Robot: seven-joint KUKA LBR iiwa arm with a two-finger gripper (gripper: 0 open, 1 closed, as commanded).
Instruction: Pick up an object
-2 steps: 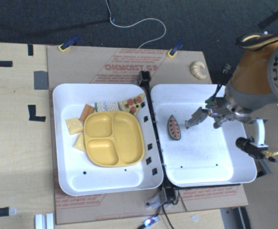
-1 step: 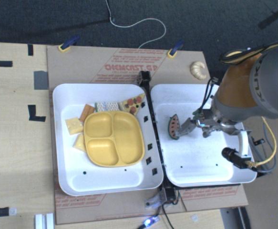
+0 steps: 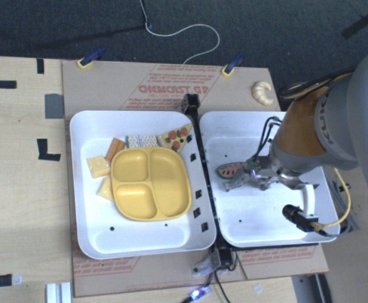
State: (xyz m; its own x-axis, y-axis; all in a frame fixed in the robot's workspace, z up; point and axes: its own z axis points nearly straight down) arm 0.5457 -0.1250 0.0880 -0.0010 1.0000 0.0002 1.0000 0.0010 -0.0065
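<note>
In the right bin (image 3: 259, 229) a small reddish-brown object (image 3: 230, 168) lies near the left wall. My gripper (image 3: 235, 178) is low in this bin, its tip right at that object and touching or nearly touching it. The grey arm with its orange band (image 3: 300, 131) reaches in from the right. The left bin (image 3: 89, 232) holds a yellow divided plate (image 3: 151, 183). Around the plate lie a pizza-slice toy (image 3: 178, 136), an orange-brown piece (image 3: 114, 148), a pale cracker (image 3: 98, 166) and a yellow wedge (image 3: 104, 190).
A beige shell-like item (image 3: 264, 92) rests on the cardboard behind the right bin. Two blue-and-yellow clamps (image 3: 91, 57) (image 3: 232, 62) hold the cardboard's far edge. A black divider (image 3: 199, 169) runs between the bins. A yellow cable (image 3: 341, 201) loops off the wrist.
</note>
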